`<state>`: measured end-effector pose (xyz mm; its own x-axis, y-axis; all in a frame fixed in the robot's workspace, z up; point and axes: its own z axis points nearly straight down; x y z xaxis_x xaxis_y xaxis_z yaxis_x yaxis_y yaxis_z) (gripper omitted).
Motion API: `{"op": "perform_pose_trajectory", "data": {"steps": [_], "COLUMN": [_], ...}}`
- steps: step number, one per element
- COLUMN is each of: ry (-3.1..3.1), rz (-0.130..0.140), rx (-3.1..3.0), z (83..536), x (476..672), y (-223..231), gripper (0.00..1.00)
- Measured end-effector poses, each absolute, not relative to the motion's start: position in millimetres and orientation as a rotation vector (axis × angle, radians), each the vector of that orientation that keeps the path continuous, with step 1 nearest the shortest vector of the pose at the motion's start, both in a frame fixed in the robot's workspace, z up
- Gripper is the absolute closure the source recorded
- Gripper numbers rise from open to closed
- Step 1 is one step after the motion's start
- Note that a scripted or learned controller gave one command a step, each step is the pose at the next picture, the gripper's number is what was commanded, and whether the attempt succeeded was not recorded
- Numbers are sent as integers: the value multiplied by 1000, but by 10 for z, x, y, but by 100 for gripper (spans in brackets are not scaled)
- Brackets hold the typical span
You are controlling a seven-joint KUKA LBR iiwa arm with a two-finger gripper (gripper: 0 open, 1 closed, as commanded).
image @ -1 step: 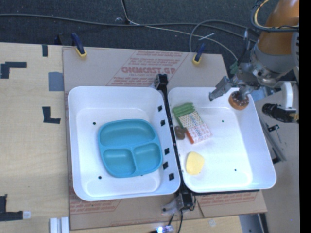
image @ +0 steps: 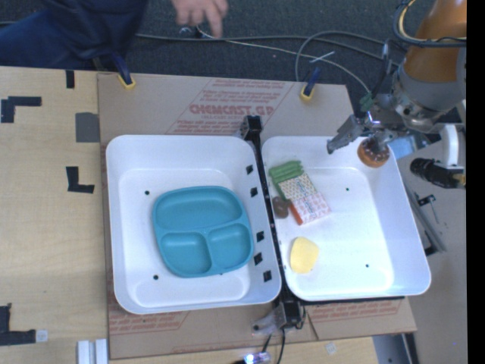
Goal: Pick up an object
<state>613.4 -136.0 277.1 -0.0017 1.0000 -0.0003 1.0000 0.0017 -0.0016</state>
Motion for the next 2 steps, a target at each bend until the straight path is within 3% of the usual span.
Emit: {"op": "perform_pose_trajectory", "data": {"steps": [1, 2], "ry": [-2220, -2220], "rz": [7, 7], "rx": [-2218, -2217], "z": [2223, 1690], "x": [6166, 6059], "y": [-1453, -1415], "gripper": [0, 0]}}
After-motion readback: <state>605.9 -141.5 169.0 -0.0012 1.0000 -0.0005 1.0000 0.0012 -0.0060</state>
